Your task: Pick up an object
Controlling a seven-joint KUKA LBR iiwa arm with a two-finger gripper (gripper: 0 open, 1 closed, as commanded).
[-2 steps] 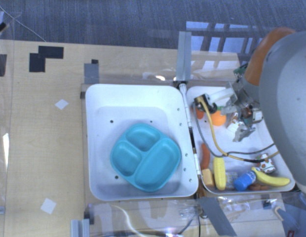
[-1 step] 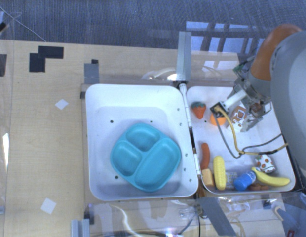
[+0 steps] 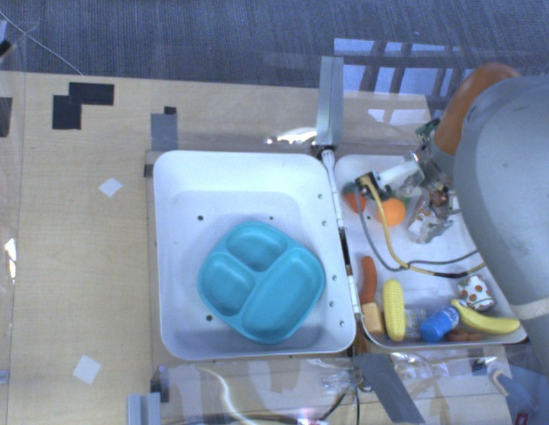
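Arm [image 3: 509, 211] hiding right bin [image 3: 425, 257], hand [image 3: 429, 220] perhaps blurred

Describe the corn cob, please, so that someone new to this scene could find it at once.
Start at the right white bin, the one crowded with toy food beside the bin holding the blue divided plate. Look along its near edge, toward its left corner. The corn cob lies there lengthwise, yellow with a bumpy kernel surface, unlike the smooth curved banana further right.
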